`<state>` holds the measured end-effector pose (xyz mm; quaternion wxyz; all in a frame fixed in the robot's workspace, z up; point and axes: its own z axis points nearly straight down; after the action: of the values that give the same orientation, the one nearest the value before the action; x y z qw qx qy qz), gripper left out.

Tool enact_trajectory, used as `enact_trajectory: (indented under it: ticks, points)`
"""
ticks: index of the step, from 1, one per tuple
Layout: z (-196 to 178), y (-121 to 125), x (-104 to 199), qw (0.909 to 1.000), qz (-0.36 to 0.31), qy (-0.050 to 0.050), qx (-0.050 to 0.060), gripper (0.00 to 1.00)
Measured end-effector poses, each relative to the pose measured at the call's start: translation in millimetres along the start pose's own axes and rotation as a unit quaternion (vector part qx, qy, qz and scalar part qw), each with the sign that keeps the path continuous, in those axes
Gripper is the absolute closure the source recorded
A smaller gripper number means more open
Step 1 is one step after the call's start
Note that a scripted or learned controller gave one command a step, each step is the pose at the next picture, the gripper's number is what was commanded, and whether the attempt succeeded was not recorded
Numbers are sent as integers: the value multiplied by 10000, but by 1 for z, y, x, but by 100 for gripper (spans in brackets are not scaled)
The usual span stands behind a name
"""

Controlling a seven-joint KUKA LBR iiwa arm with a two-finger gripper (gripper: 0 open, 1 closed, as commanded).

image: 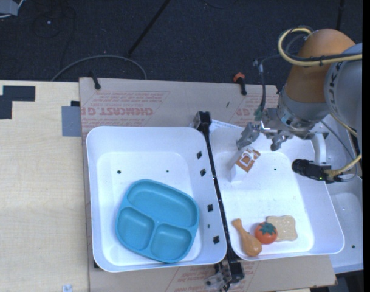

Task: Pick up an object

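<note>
My gripper point(261, 140) hangs over the far end of the right bin point(321, 224), its two fingers spread open with nothing between them. Just below its left finger point(246, 139) a small white carton point(245, 161) with an orange-brown label lies tilted on the bin floor. At the near end of the same bin sit a tan toy drumstick point(248, 238), a red tomato point(265, 232) and a slice of toast point(282, 227), close together.
A blue divided plate point(157, 219) lies in the left bin point(106, 163). A black divider point(212, 187) runs between the bins. A black fitting point(308, 168) with cables sticks out over the right bin's far right side.
</note>
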<state>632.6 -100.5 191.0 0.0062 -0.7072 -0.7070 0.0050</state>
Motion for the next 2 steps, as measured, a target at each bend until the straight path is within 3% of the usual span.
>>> enact_trajectory:
  ticks: [1,2]
  points:
    - [-9,3,0,10000,-8,-9,-75,0]
    - [53,-3,-4,10000,-1,-4,-34,0]
